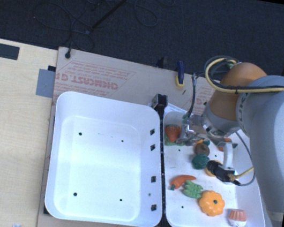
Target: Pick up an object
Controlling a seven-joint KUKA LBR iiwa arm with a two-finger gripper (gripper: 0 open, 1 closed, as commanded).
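My gripper (pixel 189 130) sits low in the right bin (pixel 253 225), jaw state I cannot tell, so I'd centre on the orange-red toy (pixel 171 133) at its nine o'clock before closing.

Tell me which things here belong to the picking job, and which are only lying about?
Belong to the job:
- gripper, low in the right bin
- orange pumpkin toy
- green leafy toy
- red-orange pepper toy
- dark green round toy
- pink and white toy

Lying about:
- left bin
- cardboard sheet
- cables
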